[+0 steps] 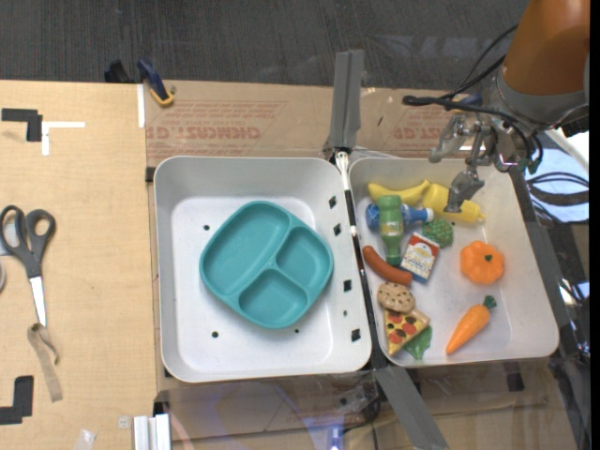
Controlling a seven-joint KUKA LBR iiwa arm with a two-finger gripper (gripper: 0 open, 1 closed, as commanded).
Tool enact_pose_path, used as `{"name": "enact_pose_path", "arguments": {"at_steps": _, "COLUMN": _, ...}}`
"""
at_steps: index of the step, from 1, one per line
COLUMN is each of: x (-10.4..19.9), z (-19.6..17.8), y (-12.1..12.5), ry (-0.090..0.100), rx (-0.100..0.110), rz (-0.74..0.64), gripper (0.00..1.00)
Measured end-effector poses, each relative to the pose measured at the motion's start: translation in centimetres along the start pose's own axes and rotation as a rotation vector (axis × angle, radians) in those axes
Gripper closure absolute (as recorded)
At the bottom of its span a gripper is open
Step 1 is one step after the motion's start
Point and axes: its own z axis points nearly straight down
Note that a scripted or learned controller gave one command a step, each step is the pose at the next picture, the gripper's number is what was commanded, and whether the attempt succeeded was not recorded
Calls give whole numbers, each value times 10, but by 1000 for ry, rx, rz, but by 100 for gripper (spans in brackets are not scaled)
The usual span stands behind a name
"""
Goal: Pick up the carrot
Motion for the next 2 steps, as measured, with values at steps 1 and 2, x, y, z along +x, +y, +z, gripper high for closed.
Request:
{"name": "enact_pose_path", "arguments": {"at_steps": 1, "x": 47, "z": 114, "y": -49, "ry": -3, "rx": 1, "rz": 24, "gripper": 0}}
{"name": "enact_pose_path", "arguments": {"at_steps": 2, "x": 115, "z": 128, "y": -79, "ry": -7, "rx": 3, "rz": 109, "gripper": 0}}
